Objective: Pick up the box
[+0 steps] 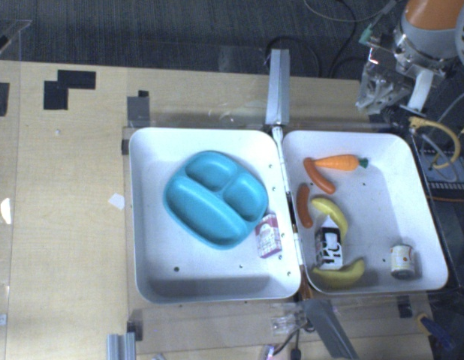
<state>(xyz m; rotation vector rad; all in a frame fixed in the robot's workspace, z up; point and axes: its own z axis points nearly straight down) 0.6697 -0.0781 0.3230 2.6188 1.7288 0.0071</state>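
Beside the blue plate (215,197), the box's (268,235) label is illegibly small.

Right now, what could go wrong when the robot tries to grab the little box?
1. The box lies tight against the blue plate and close to the left bin's right wall, so the fingers may not fit around it, or might shove the plate.
2. The gripper is up beyond the right bin, so it has far to travel and could land off target.
3. The black and white carton between the bananas might get picked by mistake.
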